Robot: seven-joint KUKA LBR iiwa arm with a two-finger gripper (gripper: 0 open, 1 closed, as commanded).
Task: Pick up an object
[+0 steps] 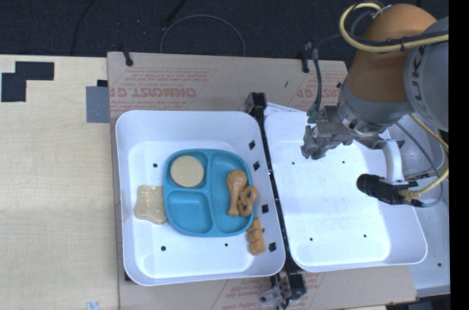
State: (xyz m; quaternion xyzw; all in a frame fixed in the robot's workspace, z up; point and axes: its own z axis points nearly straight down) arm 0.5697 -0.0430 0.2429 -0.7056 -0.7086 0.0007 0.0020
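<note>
My gripper [315, 146] hangs over the upper left part of the right bin [344, 250], near the divider between the bins, with nothing seen in it. In the left bin [139, 257] lies a blue divided plate [192, 217]. A round tan cookie [186, 171] rests in the plate's upper left compartment. A brown drumstick-shaped piece [237, 187] and a pretzel [248, 200] lie in its right compartment. A pale slice of toast [150, 204] sits against the plate's left edge. A small brown piece [255, 237] lies just off its lower right corner.
The bins stand on a cardboard sheet [183, 85] on a wooden bench [51, 176]. A black clamp [256, 105] sits at the top of the divider between the bins. The grey arm with its orange band [392, 45] comes in from the upper right.
</note>
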